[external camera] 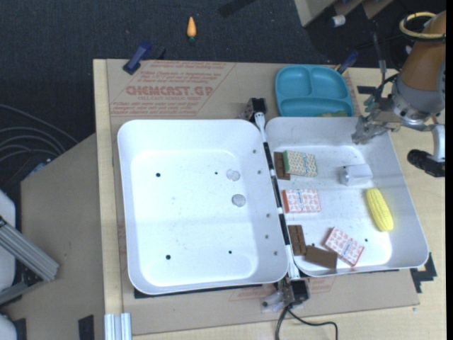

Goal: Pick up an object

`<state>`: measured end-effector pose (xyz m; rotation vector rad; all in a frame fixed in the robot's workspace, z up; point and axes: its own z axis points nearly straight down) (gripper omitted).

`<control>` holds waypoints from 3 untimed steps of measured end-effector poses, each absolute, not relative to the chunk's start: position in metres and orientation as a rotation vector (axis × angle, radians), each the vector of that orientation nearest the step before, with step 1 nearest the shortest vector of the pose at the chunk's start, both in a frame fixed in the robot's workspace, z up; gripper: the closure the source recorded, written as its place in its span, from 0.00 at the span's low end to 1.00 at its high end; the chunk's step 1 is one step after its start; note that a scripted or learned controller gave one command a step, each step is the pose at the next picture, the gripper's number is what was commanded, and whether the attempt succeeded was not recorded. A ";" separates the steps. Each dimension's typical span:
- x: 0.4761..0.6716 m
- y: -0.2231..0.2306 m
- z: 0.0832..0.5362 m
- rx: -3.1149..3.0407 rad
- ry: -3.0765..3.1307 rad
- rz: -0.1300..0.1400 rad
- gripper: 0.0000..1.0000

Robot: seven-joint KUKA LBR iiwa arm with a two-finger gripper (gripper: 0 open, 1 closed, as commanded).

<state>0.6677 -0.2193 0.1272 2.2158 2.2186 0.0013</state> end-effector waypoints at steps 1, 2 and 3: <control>0.668 -0.219 0.127 2.216 2.219 0.001 0.00; 0.668 -0.215 0.086 2.229 2.241 0.011 0.00; 0.668 -0.215 0.086 2.228 2.242 0.009 0.00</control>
